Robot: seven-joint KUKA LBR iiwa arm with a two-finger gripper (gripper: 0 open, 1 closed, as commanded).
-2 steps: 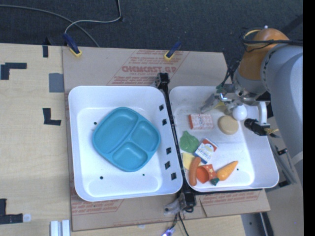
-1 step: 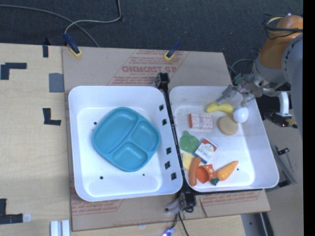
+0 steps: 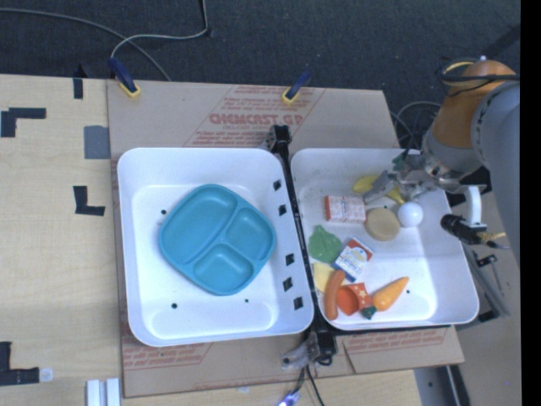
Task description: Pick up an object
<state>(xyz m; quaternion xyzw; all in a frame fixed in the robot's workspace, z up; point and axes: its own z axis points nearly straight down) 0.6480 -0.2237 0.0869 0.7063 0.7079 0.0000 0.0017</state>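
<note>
From the camera above the bench, two shallow white bins sit side by side on a sheet of brown cardboard [image 3: 245, 117] held by yellow and blue clips at its far edge. The left bin [image 3: 135, 227] holds a blue divided plate [image 3: 217, 238], lying flat and turned at a slant, roughly in the bin's middle.

The right bin [image 3: 452, 299] holds a scatter of small things. Toward its far side lies a yellow piece [image 3: 365, 183], and just near of that a small white and red packet [image 3: 344, 208]. Beside the packet on the right is a tan round disc [image 3: 382, 223], and touching the disc's far right side is a white ball [image 3: 410, 215]. Near the bin's left wall is a green leafy piece [image 3: 324, 245], with another small red and white packet [image 3: 355, 257] just right of it. At the near side sit a red and orange cluster [image 3: 340, 297] and an orange carrot [image 3: 389, 294], lying tilted.

The grey arm [image 3: 473, 117] with its orange band comes in from the right, over the far right corner of the right bin. The gripper [image 3: 404, 180] hangs just far of the white ball and right of the yellow piece. How wide it is set, and whether it has anything, cannot be made out here.
</note>
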